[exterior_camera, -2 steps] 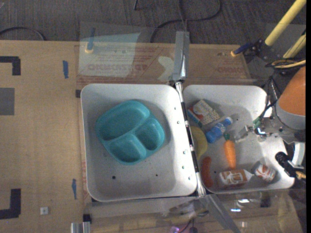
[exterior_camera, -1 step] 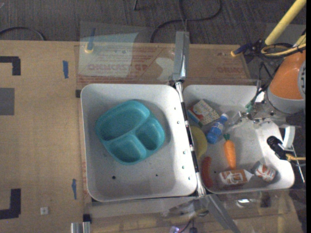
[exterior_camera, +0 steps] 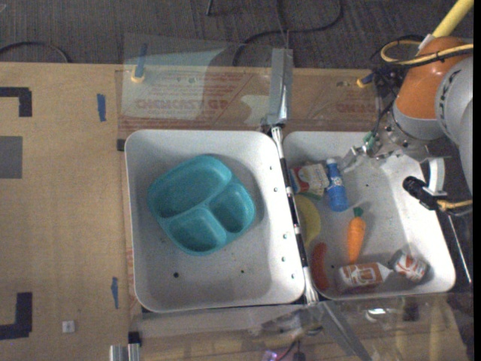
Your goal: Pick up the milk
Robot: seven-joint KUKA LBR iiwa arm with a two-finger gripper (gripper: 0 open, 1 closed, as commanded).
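Since the milk (exterior_camera: 310, 179), a small carton, lies on its side at ten o'clock in the right bin (exterior_camera: 443, 265), touching the blue bottle (exterior_camera: 336, 186) at its three o'clock, I would descend near its bin-wall end. The hand (exterior_camera: 368, 147) hovers at the milk's two o'clock; whether it is open I cannot tell. A banana (exterior_camera: 309, 216) sits just below.

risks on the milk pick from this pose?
1. The milk lies tight against the blue bottle near the right bin wall, so the hand may clip or grab the bottle instead.
2. The milk sits by the divider; fingers could strike the rim.
3. The banana lies just below and could be dragged along.
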